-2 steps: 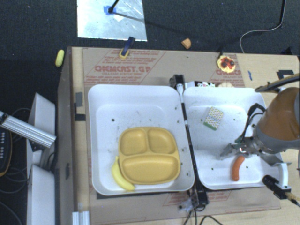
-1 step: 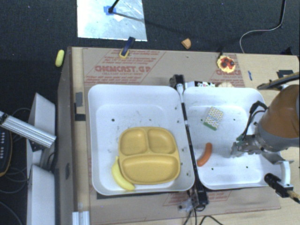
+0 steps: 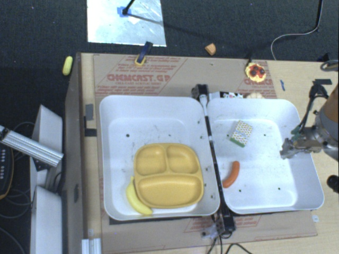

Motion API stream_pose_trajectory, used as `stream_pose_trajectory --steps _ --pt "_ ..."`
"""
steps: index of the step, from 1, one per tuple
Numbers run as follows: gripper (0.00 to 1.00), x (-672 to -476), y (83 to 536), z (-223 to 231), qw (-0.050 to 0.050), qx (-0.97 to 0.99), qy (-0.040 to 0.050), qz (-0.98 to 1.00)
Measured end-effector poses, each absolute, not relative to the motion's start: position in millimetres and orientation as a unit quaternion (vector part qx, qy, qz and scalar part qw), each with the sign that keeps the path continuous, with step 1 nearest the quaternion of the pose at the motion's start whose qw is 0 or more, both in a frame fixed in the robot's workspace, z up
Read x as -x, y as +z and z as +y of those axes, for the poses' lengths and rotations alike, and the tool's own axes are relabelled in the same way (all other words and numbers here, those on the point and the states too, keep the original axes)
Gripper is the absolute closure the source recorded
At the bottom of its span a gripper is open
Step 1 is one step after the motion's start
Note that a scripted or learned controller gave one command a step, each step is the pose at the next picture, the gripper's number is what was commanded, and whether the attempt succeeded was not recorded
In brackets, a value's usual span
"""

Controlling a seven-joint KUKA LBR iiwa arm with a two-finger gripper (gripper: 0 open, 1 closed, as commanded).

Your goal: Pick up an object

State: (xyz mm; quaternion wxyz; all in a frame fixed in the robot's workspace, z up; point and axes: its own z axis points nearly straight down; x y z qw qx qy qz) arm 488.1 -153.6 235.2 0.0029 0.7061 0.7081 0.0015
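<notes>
The right bin (image 3: 265, 194) holds an orange sausage-shaped toy (image 3: 231, 174) near its left wall and a small green-and-white patterned block (image 3: 241, 133) further back. My gripper (image 3: 290, 148) hangs over the right side of this bin, to the right of both objects and apart from them. Nothing shows between its fingers. The left bin (image 3: 114, 142) holds a yellow divided tray (image 3: 168, 174) with a yellow banana (image 3: 135, 199) tucked against its front left edge.
The bins meet at a black divider (image 3: 210, 142). On the cardboard behind them lie a small red-and-yellow toy (image 3: 256, 71) and a blue-yellow clip (image 3: 142, 54). The arm's grey body (image 3: 326, 136) crosses the right bin's right rim.
</notes>
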Motion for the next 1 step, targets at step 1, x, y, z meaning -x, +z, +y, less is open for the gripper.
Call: stream_pose_trajectory --steps 1 --pt "0.00 -487.5 234.2 -153.4 0.001 -0.706 0.0009 0.708"
